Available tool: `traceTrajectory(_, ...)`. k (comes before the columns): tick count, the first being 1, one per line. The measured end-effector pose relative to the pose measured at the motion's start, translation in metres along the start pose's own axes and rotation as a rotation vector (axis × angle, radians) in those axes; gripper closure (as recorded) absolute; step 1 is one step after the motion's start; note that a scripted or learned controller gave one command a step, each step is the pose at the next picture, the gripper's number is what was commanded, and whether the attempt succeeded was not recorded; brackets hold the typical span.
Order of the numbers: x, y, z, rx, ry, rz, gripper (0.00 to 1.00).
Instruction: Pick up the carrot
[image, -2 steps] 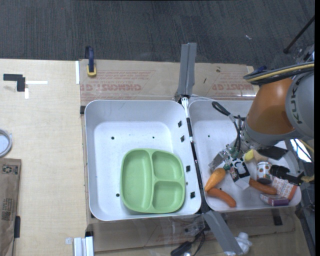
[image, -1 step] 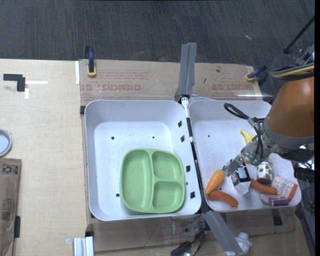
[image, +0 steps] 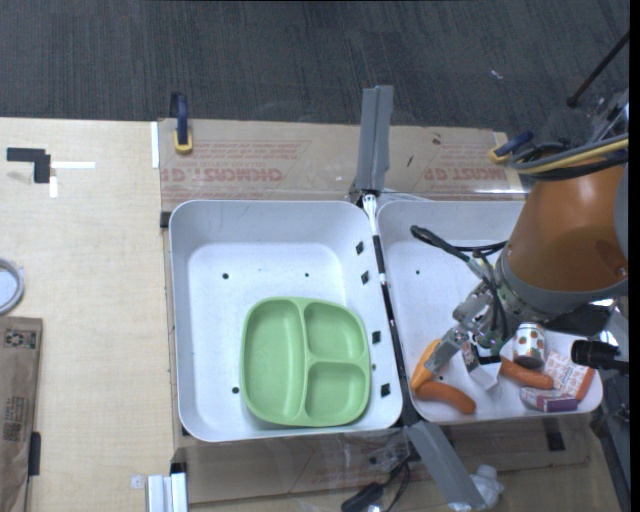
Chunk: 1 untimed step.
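Observation:
The carrot (image: 427, 360), a short bright orange piece, lies near the left wall of the right bin (image: 420, 270), towards its front. My gripper (image: 462, 345) hangs low over the bin just to the carrot's right, and a grey part of it reaches over the carrot's right end. The wrist with its orange band (image: 565, 240) covers the bin's right side. Whether the gripper touches the carrot cannot be made out.
A darker orange sausage-shaped piece (image: 447, 398) lies in front of the carrot, and another (image: 527, 375) lies further right. A small red and white can (image: 528, 345) and a pink and white box (image: 556, 392) sit at the front right. The left bin (image: 200, 300) holds a green divided plate (image: 305, 362).

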<state>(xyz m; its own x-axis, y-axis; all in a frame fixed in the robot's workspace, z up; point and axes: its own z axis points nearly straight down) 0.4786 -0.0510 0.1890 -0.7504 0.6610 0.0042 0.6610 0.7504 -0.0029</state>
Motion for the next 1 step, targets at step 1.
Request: traceTrajectory(1,-0.0349,-0.0257,0.0847,-0.002,-0.002,-0.043,0.00)
